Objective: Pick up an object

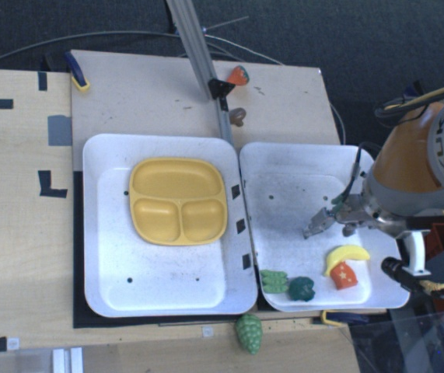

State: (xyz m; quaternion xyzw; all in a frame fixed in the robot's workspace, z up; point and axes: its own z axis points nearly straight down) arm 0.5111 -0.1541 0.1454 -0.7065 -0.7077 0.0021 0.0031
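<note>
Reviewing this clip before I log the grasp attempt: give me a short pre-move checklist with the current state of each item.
1. Gripper is over the right bin: ok.
2. Nothing between the gripper's fingers: ok, none seen.
3. Finger opening: cannot tell, too small and blurred.
4. Targets within the right bin: ok; yellow banana, red piece and two green items lie near its front edge.
5. Gripper lined up on a target: not ok; it sits over bare floor, up and left of the banana.
6. Yellow divided plate stays out of the way in the left bin: ok.
</note>
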